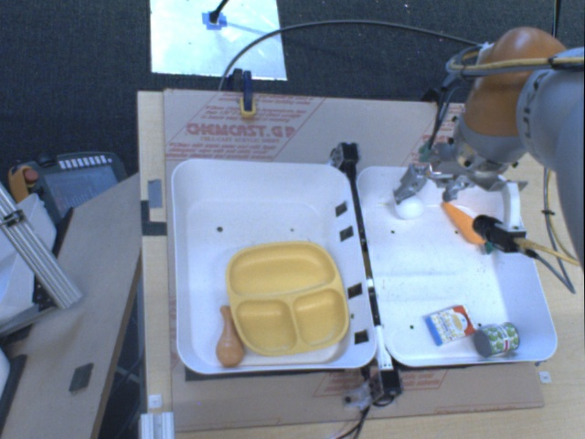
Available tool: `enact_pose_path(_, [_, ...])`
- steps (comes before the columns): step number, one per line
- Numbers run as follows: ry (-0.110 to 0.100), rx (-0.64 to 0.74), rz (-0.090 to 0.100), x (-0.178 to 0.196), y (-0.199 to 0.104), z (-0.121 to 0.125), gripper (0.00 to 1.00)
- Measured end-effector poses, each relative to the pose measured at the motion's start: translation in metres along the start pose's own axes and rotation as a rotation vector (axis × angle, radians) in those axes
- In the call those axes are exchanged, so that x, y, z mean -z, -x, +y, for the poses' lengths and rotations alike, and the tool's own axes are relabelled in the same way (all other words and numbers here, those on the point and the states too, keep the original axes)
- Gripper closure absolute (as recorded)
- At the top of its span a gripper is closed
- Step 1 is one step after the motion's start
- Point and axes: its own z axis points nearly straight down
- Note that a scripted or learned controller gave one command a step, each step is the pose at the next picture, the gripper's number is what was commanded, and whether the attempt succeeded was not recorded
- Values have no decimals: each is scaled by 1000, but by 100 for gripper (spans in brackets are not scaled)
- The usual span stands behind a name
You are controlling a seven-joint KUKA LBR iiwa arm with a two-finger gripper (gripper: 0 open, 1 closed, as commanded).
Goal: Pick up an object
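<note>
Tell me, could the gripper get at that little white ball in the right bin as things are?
Probably yes. The gripper hangs just above the white ball near the back of the right bin, with nothing over the ball. The orange carrot lies off to one side, apart from it.

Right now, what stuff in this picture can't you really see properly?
- Gripper, camera view: its fingers are blurred and seen from above, so whether it grips the white ball is unclear.
- Orange carrot-like thing: a black arm part covers one end.
- Small box and can: labels too small to read.
- Wooden piece: the yellow tray hides part of it.
</note>
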Motion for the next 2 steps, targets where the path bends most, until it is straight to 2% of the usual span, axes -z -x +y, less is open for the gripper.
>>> enact_pose_path(1, [0,-5,0,-46,5,-7,0])
enact_pose_path(2, [6,-4,-1,-32,5,-5,100])
